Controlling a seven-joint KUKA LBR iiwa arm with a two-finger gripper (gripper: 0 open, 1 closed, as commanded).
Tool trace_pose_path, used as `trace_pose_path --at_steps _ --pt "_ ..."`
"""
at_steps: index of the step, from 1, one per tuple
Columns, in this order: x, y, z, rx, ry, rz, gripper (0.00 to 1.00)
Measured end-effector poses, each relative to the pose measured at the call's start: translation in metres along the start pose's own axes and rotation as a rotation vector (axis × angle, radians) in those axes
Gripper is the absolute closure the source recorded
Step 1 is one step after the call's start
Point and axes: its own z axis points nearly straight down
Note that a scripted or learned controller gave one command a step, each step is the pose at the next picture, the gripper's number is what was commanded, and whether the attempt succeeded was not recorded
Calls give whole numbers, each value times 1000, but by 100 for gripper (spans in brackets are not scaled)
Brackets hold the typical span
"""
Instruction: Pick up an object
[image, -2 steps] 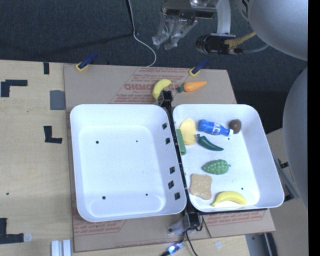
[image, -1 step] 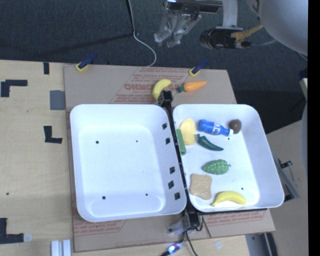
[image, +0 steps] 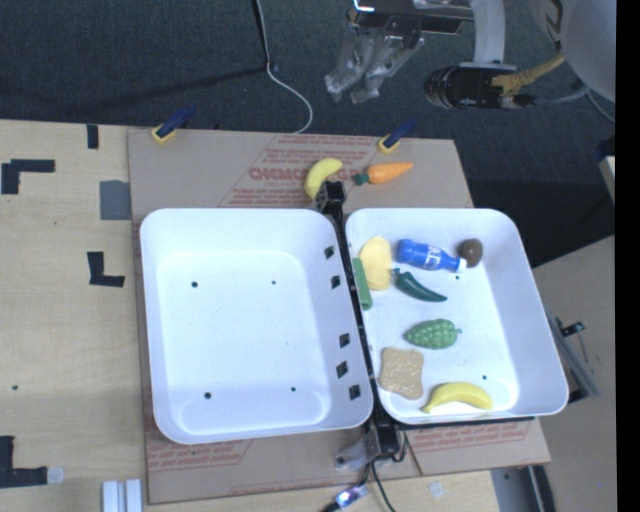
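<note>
The left bin (image: 240, 330) sits on the surface (image: 60, 300) with nothing in it to grab, so the pick has to come from its neighbour. Just behind the seam where the two bins meet, a small banana (image: 321, 177) and a carrot (image: 385, 173) lie on the cardboard, outside both bins.

The right bin (image: 520, 330) holds the candidates: a pale yellow fruit (image: 375, 262) close to the dividing wall, a blue bottle (image: 427, 256) lying on its side beside it, a brown round thing (image: 470, 251) at the far corner, a green pepper (image: 418, 288) under the bottle, a bumpy green cluster (image: 432, 334) mid-bin, a slice of bread (image: 402, 372) and a second banana (image: 459, 398) near the front rim.

The claw (image: 362, 68) hangs high beyond the bins, blurred; I cannot tell whether it is open or closed, and nothing shows in it.

To do this well, I'd say aim for the green cluster: it lies apart from its neighbours, well off the walls, giving room on both sides. The yellow fruit, bottle and pepper crowd together, and a descent there risks nudging one against another.
</note>
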Motion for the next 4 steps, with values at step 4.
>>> trace_pose_path --at_steps 4 --pt "103 4 81 -2 1 -2 100"
